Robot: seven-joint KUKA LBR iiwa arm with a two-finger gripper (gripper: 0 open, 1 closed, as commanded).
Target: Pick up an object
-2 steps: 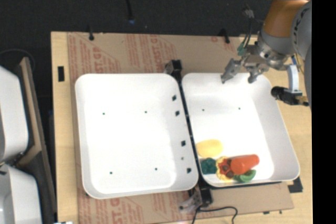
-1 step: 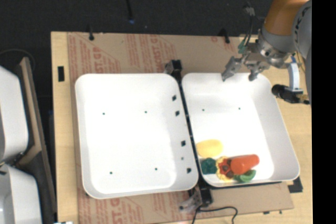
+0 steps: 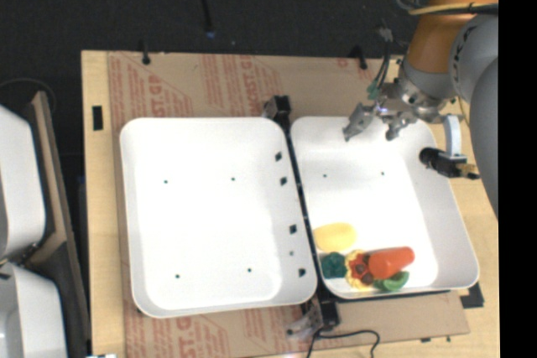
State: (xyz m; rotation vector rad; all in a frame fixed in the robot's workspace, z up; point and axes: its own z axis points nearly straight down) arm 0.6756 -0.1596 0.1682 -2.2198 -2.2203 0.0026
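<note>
My hand (image 3: 374, 123) hangs spread and holding nothing over the far end of the right bin (image 3: 436, 205), well apart from the orange carrot-like toy (image 3: 389, 261) at the near end, likely light, smooth, stiff plastic, best pinched across its middle.

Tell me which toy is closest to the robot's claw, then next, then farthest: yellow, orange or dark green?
From the gripper:
1. Yellow lemon-shaped toy, the highest of the pile in the right bin.
2. Orange carrot-like toy, by the bin's near-right corner.
3. Dark green lumpy toy, lowest left; nearly tied with orange.
</note>
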